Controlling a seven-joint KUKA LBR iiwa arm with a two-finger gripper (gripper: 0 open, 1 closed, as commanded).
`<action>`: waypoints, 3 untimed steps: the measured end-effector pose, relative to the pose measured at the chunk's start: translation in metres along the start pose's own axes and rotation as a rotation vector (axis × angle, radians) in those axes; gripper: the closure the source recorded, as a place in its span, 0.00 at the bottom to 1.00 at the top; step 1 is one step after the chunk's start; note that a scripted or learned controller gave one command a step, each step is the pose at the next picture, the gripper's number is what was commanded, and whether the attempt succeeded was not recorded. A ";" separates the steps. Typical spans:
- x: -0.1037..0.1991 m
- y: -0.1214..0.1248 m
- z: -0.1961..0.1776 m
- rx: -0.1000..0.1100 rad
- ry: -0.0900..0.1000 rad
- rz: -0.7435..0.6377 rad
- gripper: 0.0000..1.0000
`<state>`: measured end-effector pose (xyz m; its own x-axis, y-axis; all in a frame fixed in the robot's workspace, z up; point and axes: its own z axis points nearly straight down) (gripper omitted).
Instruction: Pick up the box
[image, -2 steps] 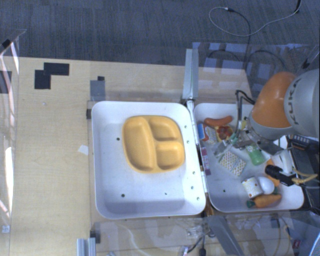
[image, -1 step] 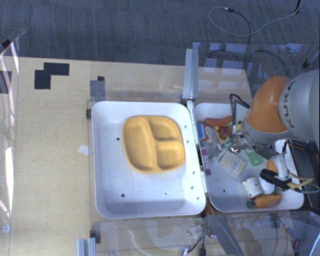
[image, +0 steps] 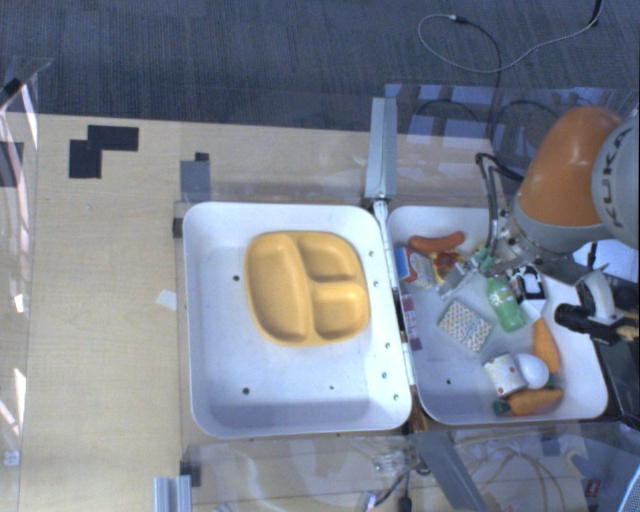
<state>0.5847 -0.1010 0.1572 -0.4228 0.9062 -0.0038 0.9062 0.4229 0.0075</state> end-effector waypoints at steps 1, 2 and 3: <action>0.026 -0.056 0.068 -0.004 -0.002 -0.064 0.00; 0.004 0.006 0.068 -0.004 -0.002 0.154 0.00; 0.012 -0.032 0.068 -0.004 -0.002 0.088 0.00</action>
<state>0.5514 -0.1038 0.0894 -0.3412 0.9400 -0.0050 0.9399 0.3412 0.0124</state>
